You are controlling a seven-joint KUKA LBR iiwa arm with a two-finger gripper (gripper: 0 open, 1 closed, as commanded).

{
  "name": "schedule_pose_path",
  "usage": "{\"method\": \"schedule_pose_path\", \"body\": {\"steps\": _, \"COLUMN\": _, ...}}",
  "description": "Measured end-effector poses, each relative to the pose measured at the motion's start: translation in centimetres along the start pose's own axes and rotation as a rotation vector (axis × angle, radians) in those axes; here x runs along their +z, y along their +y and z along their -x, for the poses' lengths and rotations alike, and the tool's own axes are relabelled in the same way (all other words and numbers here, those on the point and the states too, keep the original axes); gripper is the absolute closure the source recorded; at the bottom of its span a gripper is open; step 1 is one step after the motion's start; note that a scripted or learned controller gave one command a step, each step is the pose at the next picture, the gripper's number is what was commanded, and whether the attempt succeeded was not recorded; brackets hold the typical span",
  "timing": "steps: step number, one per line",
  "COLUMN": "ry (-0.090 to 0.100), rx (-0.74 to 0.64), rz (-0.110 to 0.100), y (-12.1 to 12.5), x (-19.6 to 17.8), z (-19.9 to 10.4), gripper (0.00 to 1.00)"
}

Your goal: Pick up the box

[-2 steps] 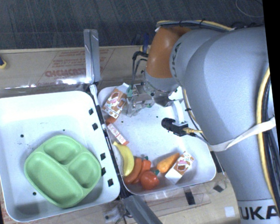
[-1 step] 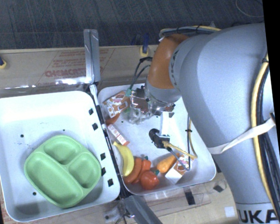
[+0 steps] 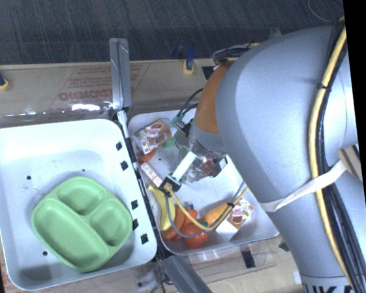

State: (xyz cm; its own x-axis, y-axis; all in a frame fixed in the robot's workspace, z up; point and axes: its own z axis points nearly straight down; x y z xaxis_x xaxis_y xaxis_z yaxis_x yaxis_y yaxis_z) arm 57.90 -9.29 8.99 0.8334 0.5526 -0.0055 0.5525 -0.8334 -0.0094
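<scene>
Cardboard-lined bench [image 3: 45, 92], left bin [image 3: 13, 155] holding a green plate [image 3: 80, 223]; in the right bin [image 3: 261, 227] a printed box [image 3: 153, 137] lies at the far-left corner, not lifted. Right of it the claw [image 3: 204, 166] hangs low over the clutter [image 3: 191, 226]; whether spread or pinching, I cannot tell.

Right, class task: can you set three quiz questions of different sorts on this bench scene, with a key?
1. True or false: the green plate lies in the left-hand bin of the view.
2. Where is the printed box? A: on the plate. B: in the right-hand bin, beside an orange item. C: on the bench outside both bins.
3. Fill in: the plate has ___ compartments.
Key: 1 true; 2 B; 3 three.
</scene>
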Motion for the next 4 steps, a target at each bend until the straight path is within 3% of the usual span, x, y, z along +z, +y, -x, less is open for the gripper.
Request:
{"method": "schedule_pose_path", "body": {"steps": 1, "ry": 0.004, "rx": -0.046, "rz": 0.006, "y": -4.9, "x": -10.2, "z": -11.6, "gripper": 1.00}}
{"method": "schedule_pose_path", "body": {"steps": 2, "ry": 0.006, "rx": 0.247, "rz": 0.007, "y": -17.0, "x": -7.4, "z": -19.1, "gripper": 1.00}}
{"method": "schedule_pose_path", "body": {"steps": 3, "ry": 0.006, "rx": 0.243, "rz": 0.008, "y": -16.9, "x": -8.4, "z": -19.1, "gripper": 1.00}}
{"method": "schedule_pose_path", "body": {"steps": 4, "ry": 0.005, "rx": 0.223, "rz": 0.008, "y": -24.5, "x": -10.3, "z": -19.5, "gripper": 1.00}}
